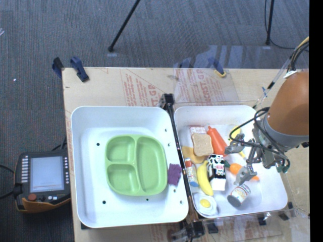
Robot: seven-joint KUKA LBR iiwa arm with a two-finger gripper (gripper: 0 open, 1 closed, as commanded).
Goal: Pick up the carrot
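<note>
The carrot [217, 141] lies near the right bin's [262, 199] far edge, beside the bread slice [202, 145]. The claw [241, 161] hangs open over small orange pieces, partly hiding them. The can's [238, 194] label is unreadable.

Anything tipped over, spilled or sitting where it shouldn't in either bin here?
Two things stand out. A small can lies on its side near the right bin's front edge. A purple item rests beside the green divided plate in the left bin, apart from the other food toys.
</note>
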